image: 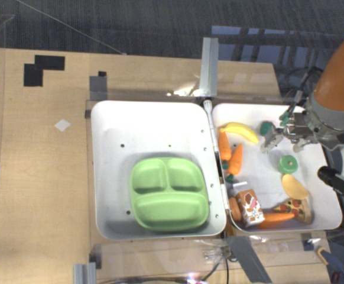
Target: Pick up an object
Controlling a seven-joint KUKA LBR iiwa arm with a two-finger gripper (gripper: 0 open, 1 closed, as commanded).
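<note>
Camera view:
Left bin (110, 158): lower centre of the frame; you see a green tray (169, 192) lying flat.
Right bin (260, 164): holds the pickable clutter: banana (241, 131), carrots (230, 152), green disc (288, 163), carton (250, 207).
Gripper (282, 136): right of frame, hovering over the right bin beside the banana; you can't tell whether it is released or clenched, and nothing is visibly grasped.
Likely target: banana or disc, being nearest.

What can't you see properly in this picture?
- Pincer in the camera view: too small and blurry to tell how it stands.
- Small carton: its label is too small to read.
- Arm: cut off by the picture's right edge.
- Carrot: partly hidden behind the carton.
</note>
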